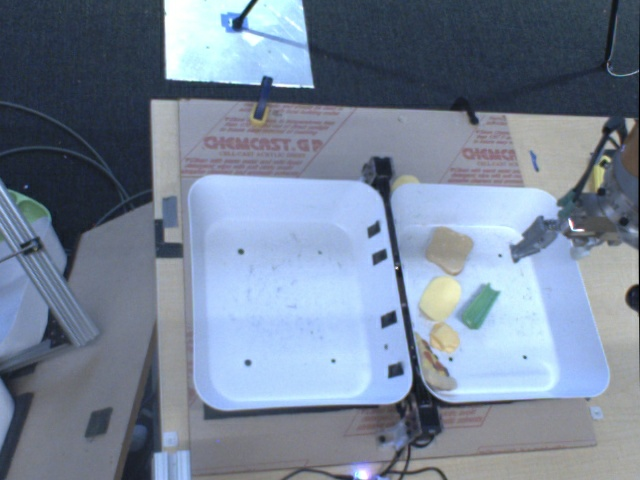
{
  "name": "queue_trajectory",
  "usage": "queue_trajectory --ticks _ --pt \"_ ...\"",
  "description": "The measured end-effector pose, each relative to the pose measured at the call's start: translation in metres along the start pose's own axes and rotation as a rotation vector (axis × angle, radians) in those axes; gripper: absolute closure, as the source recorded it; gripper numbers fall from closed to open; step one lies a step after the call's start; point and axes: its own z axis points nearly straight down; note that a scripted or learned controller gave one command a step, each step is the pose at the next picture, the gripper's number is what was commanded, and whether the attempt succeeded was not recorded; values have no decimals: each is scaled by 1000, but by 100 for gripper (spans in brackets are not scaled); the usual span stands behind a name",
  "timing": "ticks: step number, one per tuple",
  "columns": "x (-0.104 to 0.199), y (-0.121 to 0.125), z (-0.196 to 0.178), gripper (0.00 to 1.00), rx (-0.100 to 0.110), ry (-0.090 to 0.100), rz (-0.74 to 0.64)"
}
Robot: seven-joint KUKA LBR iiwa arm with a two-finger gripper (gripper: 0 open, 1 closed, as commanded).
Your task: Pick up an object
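At the right edge of the frame the gripper (pixel 535 236) hangs over the right bin (pixel 560 368); whether it is apart or together I cannot tell. Left and below it lie a tan piece (pixel 449 249), yellow piece (pixel 440 297), green block (pixel 480 306) and, perhaps, food scraps (pixel 438 353). The left bin (pixel 290 203) adjoins.

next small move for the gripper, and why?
Probably shift the gripper left and toward the camera, over the green object, then descend. It sits at the right bin's far right side with nothing visibly held, and the green piece lies nearest, apart from the yellow pieces.
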Motion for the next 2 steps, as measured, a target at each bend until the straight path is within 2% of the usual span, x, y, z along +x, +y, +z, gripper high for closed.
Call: queue_trajectory --ticks 1,2 --pt "45 -40 200 0 2 3 1" --pt "55 35 194 0 -6 0 -5"
